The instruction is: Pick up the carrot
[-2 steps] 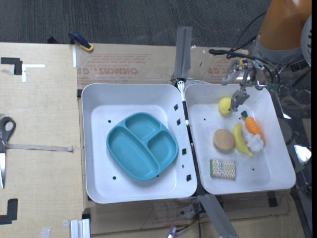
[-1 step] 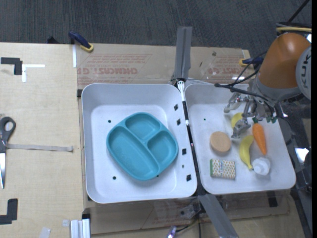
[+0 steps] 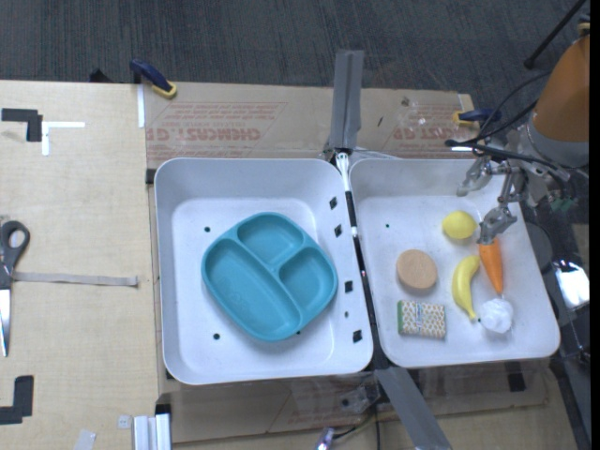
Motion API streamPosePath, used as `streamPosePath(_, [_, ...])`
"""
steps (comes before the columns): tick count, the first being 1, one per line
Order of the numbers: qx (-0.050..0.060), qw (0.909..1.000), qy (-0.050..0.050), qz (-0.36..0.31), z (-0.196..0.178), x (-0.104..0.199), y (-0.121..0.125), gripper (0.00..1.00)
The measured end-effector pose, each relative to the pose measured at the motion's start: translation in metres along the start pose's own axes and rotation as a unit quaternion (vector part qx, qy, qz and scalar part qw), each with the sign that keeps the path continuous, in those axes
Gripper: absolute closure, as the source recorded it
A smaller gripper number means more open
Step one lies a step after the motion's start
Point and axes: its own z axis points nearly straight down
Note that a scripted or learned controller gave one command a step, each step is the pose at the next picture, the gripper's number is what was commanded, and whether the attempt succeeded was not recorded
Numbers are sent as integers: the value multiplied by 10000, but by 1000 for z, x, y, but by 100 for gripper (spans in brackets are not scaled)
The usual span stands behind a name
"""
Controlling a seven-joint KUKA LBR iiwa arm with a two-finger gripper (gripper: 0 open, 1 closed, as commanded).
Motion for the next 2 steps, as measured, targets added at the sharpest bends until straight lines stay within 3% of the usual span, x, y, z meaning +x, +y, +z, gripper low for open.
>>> streamPosePath(1, [-6, 9987, 10, 515, 46, 16, -1, 0])
streamPosePath(2, [0, 9985, 5, 556, 45, 62, 3, 0])
